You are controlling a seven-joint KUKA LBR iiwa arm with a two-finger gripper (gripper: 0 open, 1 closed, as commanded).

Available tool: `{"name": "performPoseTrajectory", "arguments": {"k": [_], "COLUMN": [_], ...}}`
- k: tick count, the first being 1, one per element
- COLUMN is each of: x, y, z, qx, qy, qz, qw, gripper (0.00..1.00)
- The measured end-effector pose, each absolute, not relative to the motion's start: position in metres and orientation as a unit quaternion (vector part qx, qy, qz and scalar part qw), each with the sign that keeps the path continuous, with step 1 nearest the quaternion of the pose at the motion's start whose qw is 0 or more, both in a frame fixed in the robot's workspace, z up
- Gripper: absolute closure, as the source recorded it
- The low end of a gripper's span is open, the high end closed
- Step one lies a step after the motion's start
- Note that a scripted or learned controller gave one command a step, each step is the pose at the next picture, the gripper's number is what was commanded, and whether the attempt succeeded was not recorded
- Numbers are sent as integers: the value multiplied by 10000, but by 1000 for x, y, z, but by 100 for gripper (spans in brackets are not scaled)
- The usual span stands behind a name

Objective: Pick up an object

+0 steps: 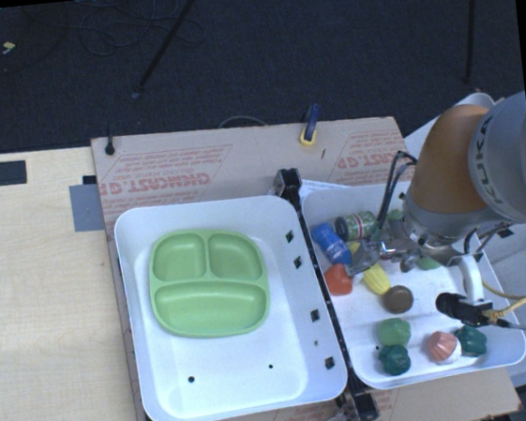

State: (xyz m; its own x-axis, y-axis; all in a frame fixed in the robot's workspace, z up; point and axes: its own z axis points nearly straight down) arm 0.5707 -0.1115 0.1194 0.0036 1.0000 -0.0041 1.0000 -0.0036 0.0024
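Observation:
The right bin [514, 341] holds several small objects. My gripper [381, 249] hangs low over the bin's upper middle, under the grey wrist and orange band. Just left of it lie a blue object [328, 242] and a can on its side [357, 225]. A yellow piece [377, 281] and an orange-red piece [338, 281] sit right below the gripper. Farther toward the front are a brown ball [399, 300], a green lump [393, 332], a dark teal lump [393, 360], a pink ball [440, 347] and another green piece [472, 341].
The left bin [170, 385] holds a light green divided plate [208, 283]. A black divider with clips [313, 275] runs between the two bins. Both bins rest on brown cardboard [238, 160]. The arm's body covers the right bin's upper right corner.

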Motion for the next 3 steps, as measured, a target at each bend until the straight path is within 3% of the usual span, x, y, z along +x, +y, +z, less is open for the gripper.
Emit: {"name": "performPoseTrajectory", "arguments": {"k": [1, 2, 3], "x": [573, 570, 575], "y": [-116, -116, -117], "z": [114, 120, 164], "qx": [7097, 7125, 7090], "qy": [7044, 7017, 7052], "qz": [13, -5, 5], "qw": [74, 7, 4], "gripper": [0, 100, 100]}}
